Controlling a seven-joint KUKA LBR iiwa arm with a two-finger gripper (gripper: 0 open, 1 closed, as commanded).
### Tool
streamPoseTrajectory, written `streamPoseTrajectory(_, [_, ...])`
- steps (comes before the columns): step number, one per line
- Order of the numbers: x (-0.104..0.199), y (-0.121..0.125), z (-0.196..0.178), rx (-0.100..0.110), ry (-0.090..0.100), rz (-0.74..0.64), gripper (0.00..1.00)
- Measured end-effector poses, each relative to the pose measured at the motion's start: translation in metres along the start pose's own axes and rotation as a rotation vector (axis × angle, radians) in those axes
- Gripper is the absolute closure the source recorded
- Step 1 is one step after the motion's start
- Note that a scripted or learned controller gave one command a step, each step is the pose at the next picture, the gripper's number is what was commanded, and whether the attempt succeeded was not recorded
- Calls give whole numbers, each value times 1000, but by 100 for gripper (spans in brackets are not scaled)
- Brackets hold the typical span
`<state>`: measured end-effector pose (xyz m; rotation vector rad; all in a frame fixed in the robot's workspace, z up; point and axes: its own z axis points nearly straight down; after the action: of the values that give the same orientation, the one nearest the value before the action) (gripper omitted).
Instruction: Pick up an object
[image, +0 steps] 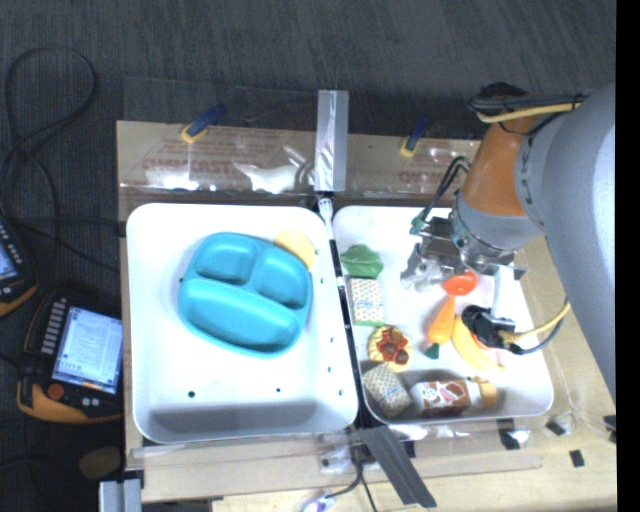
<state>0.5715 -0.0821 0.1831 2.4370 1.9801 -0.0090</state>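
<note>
My gripper (428, 272) hangs low over the upper middle of the right bin (535, 400), below the orange wrist band. A small red-orange piece (459, 284) lies just to its right. Under it an orange carrot (441, 322) and a yellow banana (470, 346) lie side by side. A green leafy toy (361, 261) sits to the gripper's left, apart from it. Further down are a patterned packet (367, 298), a pizza-slice toy (389, 345), a grey wrapped lump (384, 390) and a brown bottle (445, 395) on its side. I see nothing held.
The left bin (150, 400) holds a blue compartment plate (247, 290) with a yellow piece (295, 244) at its upper right corner. A ridge (340, 300) divides the two bins. The arm's bulk covers the right bin's far right side. Black cables (500, 330) hang near the banana.
</note>
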Motion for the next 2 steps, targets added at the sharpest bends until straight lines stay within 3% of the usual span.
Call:
streamPoseTrajectory(1, [1,0,0,0,0,-1,0])
streamPoseTrajectory(2, [-66,23,92,-6,1,-242,0])
